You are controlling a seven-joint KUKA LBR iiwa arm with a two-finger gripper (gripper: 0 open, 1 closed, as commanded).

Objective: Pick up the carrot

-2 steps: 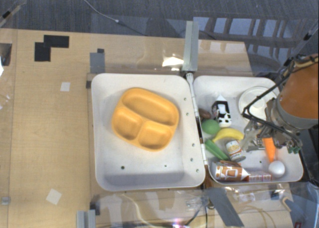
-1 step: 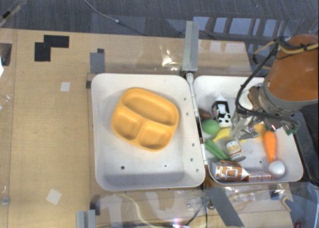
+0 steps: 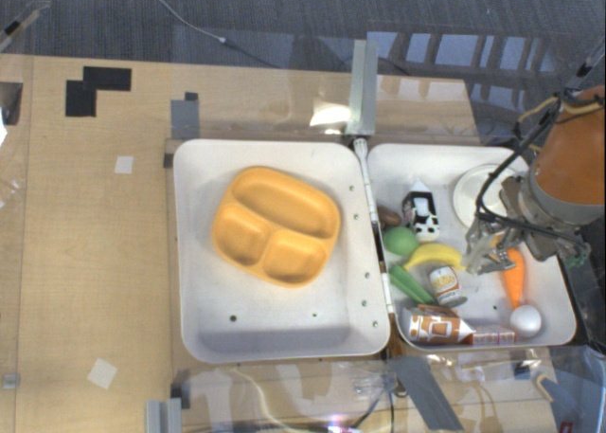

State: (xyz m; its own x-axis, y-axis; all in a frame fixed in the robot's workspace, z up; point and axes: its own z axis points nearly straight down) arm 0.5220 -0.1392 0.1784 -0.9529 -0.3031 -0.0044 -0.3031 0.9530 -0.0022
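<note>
Nearest the camera, along the front edge of the right bin (image 3: 559,332), lie a brown packet (image 3: 437,328) and, toward the front right corner, a white egg (image 3: 525,319). Just behind the egg is the carrot (image 3: 514,277), near the bin's right edge; its long axis runs front to back, slightly slanted, with the thick end toward the back and the narrow tip pointing at the egg. The gripper (image 3: 489,253) hangs over the bin just left of the carrot's thick end, its fingers (image 3: 479,249) pointing down beside the carrot; whether they touch it is hard to tell, nothing shows clearly between them, and how far they are spread cannot be made out. Left of the gripper sit a banana (image 3: 436,255), a small can (image 3: 443,283), a green pepper (image 3: 409,282) and a lime (image 3: 401,241), with a black-and-white cow toy (image 3: 421,212) behind them and a white plate (image 3: 473,192) at the back. In the left bin (image 3: 199,327) a yellow divided tray (image 3: 276,225) rests near the middle.
</note>
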